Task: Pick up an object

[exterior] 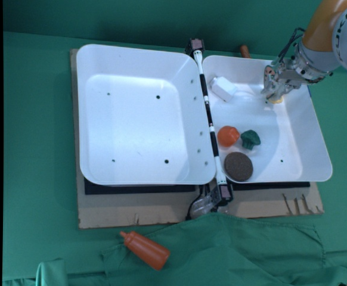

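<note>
The right bin (316, 154) holds a white block (224, 88) near its far left, an orange round object (228, 136), a dark green broccoli-like piece (250, 139) and a dark brown disc (238, 166). My gripper (273, 94) hangs over the far right part of this bin, pointing down. A small yellow object (276, 100) peeks out right beneath its tip, mostly covered by it. I cannot tell whether that object is held.
The left bin (96, 61) lies beside the right one, with a black and white bar (208, 113) along the divide. An orange bottle (145, 249) lies on the green cloth in front of the bench. A small brown thing (244, 50) sits behind the right bin.
</note>
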Controlling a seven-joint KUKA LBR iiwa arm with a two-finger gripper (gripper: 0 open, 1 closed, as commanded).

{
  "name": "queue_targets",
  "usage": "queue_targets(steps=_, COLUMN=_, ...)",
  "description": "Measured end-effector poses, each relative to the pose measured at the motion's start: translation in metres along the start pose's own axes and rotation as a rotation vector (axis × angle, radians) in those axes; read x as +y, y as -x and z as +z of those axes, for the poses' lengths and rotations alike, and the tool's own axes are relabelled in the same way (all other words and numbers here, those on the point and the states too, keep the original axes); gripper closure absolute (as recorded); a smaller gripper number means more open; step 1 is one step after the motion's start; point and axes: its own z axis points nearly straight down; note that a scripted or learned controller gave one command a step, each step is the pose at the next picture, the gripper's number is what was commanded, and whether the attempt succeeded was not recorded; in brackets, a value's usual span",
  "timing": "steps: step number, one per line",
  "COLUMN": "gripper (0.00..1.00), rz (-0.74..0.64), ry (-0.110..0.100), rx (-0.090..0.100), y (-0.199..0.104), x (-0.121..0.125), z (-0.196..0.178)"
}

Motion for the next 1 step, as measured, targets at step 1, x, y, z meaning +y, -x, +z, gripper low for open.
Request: queue_targets(steps=1, gripper=1.0, rz=-0.008, ry=-0.013, rx=0.006, y=-0.0063, x=0.0009, z=-0.05)
